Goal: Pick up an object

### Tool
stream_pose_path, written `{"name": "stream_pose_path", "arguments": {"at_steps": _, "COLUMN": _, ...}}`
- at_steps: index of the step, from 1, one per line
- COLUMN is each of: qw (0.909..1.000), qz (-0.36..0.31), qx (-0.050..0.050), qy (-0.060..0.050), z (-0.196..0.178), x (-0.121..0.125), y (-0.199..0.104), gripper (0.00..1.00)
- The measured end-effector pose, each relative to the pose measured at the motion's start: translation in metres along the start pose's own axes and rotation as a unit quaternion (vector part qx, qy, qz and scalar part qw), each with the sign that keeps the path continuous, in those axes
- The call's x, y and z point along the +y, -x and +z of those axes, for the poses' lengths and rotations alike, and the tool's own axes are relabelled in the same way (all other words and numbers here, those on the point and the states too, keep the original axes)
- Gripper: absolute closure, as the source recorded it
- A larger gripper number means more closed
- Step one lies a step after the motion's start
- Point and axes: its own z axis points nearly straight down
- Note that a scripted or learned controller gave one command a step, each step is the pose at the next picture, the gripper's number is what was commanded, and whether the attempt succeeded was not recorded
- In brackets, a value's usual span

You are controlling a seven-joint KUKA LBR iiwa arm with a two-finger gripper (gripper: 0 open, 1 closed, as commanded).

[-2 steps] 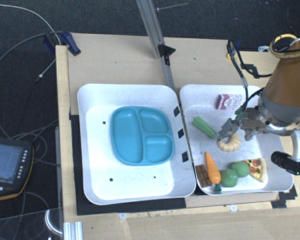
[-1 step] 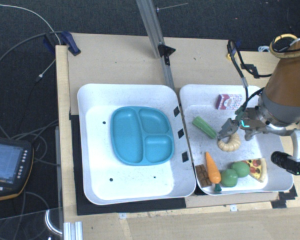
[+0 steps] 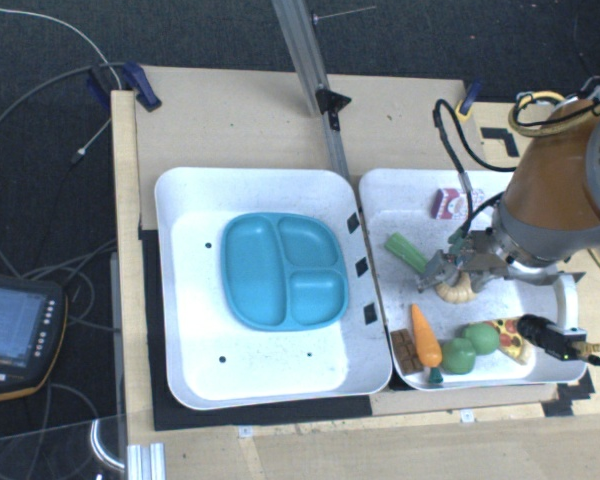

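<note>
My gripper [image 3: 448, 271] hangs low in the right bin [image 3: 380, 208], directly over a tan, ridged object [image 3: 457, 290] that peeks out beneath it. A green stick-shaped piece [image 3: 406, 252] lies just left of the gripper. In front of it sit an orange carrot [image 3: 426, 338], a brown chocolate bar [image 3: 404, 350], a green pear-like fruit [image 3: 470, 348] and a pizza slice [image 3: 510, 338]. A purple and white packet [image 3: 447, 203] rests at the back of the bin. Nothing is visibly held.
The left bin [image 3: 180, 268] holds a blue divided plate [image 3: 283, 269]. A metal pole [image 3: 300, 28] slants across the back of the bench. The orange-banded arm [image 3: 550, 188] covers the right bin's right side. Cables and a pendant [image 3: 15, 333] lie on the floor at left.
</note>
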Motion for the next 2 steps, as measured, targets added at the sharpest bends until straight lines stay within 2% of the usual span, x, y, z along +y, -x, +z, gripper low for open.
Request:
{"name": "stream_pose_path", "arguments": {"at_steps": 1, "qw": 1.0, "qz": 0.0, "qx": 0.0, "qy": 0.001, "z": 0.05, "x": 0.01, "y": -0.002, "gripper": 0.0}}
{"name": "stream_pose_path", "arguments": {"at_steps": 2, "qw": 1.0, "qz": 0.0, "qx": 0.0, "qy": 0.0, "z": 0.079, "x": 0.01, "y": -0.002, "gripper": 0.0}}
